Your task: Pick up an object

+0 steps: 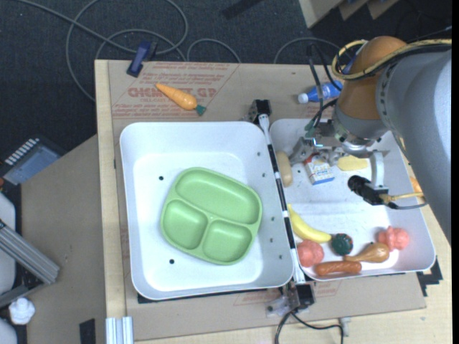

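My gripper hangs low over the far part of the right bin, just above a small white, red and blue packet. A pale yellow piece lies right of the packet. A tan piece rests against the bin's left wall. Along the near side lie a banana, a dark green ball, a pink piece, an orange sausage, a brown drumstick and a pink lump.
The left bin holds a green divided plate. On the bench beyond the bins lie an orange carrot, a blue clip and a blue-and-white bottle. The arm covers the right bin's far right corner.
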You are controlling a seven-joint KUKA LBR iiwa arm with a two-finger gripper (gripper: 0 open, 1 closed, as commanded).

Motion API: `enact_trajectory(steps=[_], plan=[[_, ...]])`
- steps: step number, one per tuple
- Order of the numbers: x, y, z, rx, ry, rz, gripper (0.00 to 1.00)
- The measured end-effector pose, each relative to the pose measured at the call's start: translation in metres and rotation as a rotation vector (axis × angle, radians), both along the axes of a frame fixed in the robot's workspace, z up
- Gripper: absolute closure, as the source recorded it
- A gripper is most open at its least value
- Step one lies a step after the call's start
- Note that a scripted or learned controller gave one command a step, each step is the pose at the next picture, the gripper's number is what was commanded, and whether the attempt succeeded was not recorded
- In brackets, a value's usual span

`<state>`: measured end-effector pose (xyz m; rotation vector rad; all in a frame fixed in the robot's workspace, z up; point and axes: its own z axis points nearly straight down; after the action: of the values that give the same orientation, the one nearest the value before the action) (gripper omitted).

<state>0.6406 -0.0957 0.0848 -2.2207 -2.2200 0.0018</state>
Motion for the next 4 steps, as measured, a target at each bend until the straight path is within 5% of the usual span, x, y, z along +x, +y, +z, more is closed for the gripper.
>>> enact_trajectory(steps=[1,2,3,4], plan=[[0.026,-0.003,0.000,-0.002,-0.005,0.002,0.00],[0.027,-0.003,0.011,-0.004,-0.009,0.003,1.00],[0.027,-0.003,0.011,-0.003,-0.008,0.003,0.00],[-0.012,-0.012,0.000,0.000,0.000,0.000,0.00]])
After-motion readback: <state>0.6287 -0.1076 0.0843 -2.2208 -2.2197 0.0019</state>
